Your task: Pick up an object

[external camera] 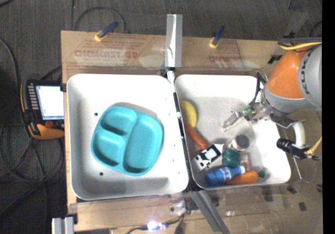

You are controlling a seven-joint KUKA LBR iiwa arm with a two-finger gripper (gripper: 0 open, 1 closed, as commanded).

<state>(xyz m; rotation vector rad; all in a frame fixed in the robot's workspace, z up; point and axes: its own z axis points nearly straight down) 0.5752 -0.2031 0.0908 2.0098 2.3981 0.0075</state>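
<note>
Two bins: I see the left bin [78, 175] holding a teal divided tray [127, 139]
Right bin [220, 87]: yellow item [189, 113], carrot [195, 138], die [208, 156], blue bottle [224, 174] — clustered low
Gripper [234, 118]: above the right bin's middle, grasping nothing — fingers look parted

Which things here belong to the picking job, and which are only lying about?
Job: gripper; right bin with yellow object, blue bottle, orange carrot-like object, black-and-white cube.
Lying about: turquoise divided tray in left bin; handheld pendant.
</note>
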